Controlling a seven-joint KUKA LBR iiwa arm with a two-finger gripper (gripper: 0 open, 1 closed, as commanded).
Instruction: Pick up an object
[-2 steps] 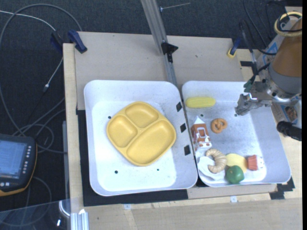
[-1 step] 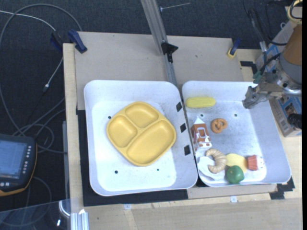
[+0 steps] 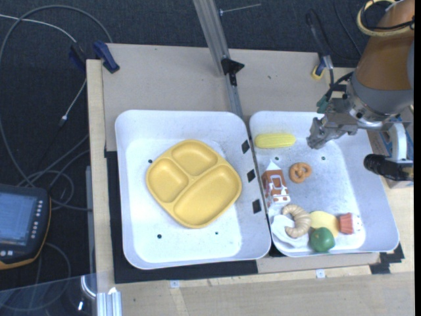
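Left bin (image 3: pixel 131 196): a smooth yellow three-compartment plastic tray (image 3: pixel 193 183). Right bin (image 3: pixel 368 196): a ridged yellow corn cob (image 3: pixel 275 140) at its far edge, a knotted brown pretzel (image 3: pixel 300 172) at centre, and mixed toy food in the near corner. The jaws (image 3: pixel 316 139) hang just beside the cob's right end; their opening cannot be determined.

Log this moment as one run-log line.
stage: approach | gripper: over right bin, beside corn | held: nothing seen | yellow tray: left bin
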